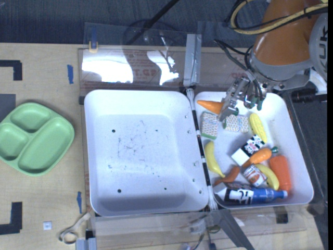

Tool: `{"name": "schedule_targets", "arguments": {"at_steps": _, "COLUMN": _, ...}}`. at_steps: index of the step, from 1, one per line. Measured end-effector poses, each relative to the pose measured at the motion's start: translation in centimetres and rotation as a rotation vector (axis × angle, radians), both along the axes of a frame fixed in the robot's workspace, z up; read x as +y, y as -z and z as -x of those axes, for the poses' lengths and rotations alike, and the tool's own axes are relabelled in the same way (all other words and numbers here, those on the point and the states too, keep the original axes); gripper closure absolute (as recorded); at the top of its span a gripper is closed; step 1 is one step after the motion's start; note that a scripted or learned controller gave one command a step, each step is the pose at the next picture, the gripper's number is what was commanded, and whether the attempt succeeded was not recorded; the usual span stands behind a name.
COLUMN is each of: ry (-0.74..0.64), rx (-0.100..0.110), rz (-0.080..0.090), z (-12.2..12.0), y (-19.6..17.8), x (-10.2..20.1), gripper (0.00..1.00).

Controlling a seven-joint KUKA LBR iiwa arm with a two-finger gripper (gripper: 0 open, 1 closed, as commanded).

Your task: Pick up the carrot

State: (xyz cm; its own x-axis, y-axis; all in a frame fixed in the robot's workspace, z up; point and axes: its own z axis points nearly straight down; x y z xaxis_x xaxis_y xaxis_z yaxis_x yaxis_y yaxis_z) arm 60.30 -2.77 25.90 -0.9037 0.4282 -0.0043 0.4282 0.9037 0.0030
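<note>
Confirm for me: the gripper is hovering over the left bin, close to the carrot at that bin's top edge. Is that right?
Not quite. The camera view shows the gripper over the right bin, not the left one. The rest holds: it is close to the carrot, which lies at the top edge of that bin, near its top left corner.

No legible text in the frame. The dark bottle point(255, 195) lying along the near wall of the right bin point(299, 139) carries a white label with dark print, too small to read. The small can point(255, 176) beside it has a printed wrap, also unreadable. A black-and-white carton point(253, 145) shows a pattern only, with no letters resolved. Faint reddish print on the clear panel point(140, 56) behind the bins is blurred by glare.
</note>
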Motion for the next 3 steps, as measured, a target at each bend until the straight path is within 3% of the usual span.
{"name": "schedule_targets", "arguments": {"at_steps": 1, "ry": -0.361, "rx": 0.003, "rz": 0.001, "z": 4.1, "y": 2.8, "x": 3.8, "gripper": 1.0}}
{"name": "schedule_targets", "arguments": {"at_steps": 2, "ry": -0.359, "rx": -0.004, "rz": 0.0, "z": 4.0, "y": 1.7, "x": 3.8, "gripper": 1.0}}
{"name": "schedule_targets", "arguments": {"at_steps": 3, "ry": -0.662, "rx": 0.002, "rz": 0.002, "z": 4.2, "y": 7.3, "x": -1.7, "gripper": 1.0}}
